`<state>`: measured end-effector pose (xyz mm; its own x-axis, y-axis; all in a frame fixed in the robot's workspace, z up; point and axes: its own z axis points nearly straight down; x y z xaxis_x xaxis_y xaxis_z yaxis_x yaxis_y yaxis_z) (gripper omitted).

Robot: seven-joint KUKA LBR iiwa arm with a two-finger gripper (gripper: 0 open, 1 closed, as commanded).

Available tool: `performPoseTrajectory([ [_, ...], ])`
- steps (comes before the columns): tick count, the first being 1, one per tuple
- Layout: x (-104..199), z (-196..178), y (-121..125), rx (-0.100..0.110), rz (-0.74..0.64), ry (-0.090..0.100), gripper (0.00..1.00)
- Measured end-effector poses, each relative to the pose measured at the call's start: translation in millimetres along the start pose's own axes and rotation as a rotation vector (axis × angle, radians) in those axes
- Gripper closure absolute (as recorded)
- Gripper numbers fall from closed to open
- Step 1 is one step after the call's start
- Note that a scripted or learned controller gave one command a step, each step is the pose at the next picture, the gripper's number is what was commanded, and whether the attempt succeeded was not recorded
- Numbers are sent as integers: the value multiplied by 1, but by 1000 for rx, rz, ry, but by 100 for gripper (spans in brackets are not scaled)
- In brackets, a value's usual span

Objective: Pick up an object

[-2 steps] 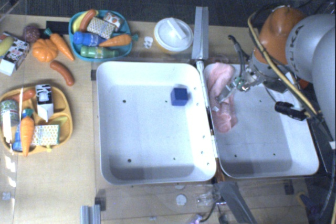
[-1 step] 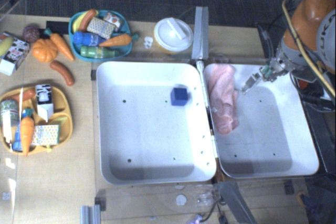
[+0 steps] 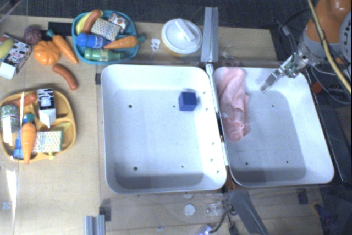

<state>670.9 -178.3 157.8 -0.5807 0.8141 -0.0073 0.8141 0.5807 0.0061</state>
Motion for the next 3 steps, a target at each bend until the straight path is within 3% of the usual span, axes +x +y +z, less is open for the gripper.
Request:
performPoseTrajectory([
  [1,50,68,-7,-3,-301,-2,0],
  [2,66,69,27,9,-350,0,0],
  [3,83,69,36,4,-271,-4,0],
])
